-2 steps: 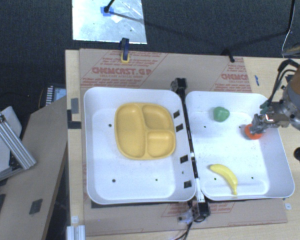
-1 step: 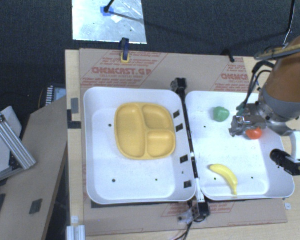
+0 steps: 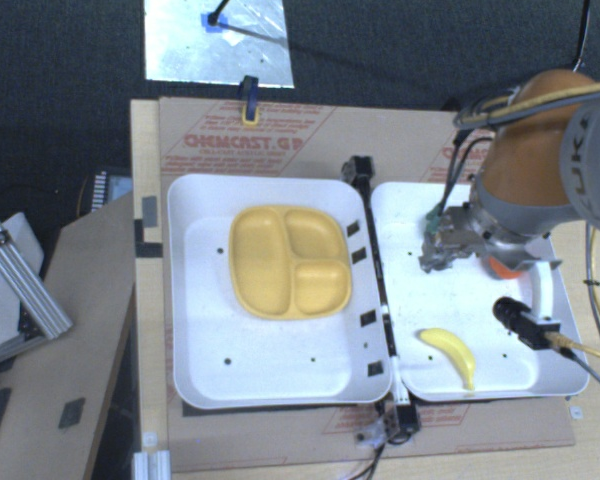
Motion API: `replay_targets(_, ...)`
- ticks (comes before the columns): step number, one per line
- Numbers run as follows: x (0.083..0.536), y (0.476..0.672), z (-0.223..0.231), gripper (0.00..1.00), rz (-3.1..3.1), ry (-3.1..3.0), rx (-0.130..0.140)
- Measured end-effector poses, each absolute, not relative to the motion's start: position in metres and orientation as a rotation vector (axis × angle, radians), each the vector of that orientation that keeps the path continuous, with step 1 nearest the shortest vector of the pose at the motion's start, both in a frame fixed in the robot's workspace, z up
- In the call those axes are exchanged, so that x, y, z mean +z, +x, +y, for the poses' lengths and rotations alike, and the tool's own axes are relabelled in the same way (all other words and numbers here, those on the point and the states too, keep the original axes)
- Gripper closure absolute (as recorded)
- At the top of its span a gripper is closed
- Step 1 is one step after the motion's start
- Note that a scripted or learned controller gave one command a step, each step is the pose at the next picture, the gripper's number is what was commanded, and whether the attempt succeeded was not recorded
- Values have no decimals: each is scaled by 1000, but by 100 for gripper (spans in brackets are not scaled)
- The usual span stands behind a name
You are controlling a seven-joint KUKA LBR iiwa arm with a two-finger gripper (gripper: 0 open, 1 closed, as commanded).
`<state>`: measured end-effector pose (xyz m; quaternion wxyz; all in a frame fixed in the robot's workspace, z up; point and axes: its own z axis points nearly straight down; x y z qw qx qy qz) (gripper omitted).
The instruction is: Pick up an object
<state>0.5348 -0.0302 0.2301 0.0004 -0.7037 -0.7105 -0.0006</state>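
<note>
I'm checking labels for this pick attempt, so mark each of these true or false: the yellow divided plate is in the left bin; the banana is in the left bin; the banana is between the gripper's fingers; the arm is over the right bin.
1. The yellow divided plate lies in the left bin. True.
2. The banana lies in the left bin. False: it lies in the right bin, near its front edge.
3. The banana is between the gripper's fingers. False: the gripper is apart from it, farther back in the bin.
4. The arm is over the right bin. True.
</note>
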Motion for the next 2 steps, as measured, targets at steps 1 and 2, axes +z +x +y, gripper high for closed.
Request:
replay_targets(1, 230, 531, 20, 100, -2232, -2209, -4)
replay_targets(2, 235, 537, 81, 100, -2234, -2208, -5)
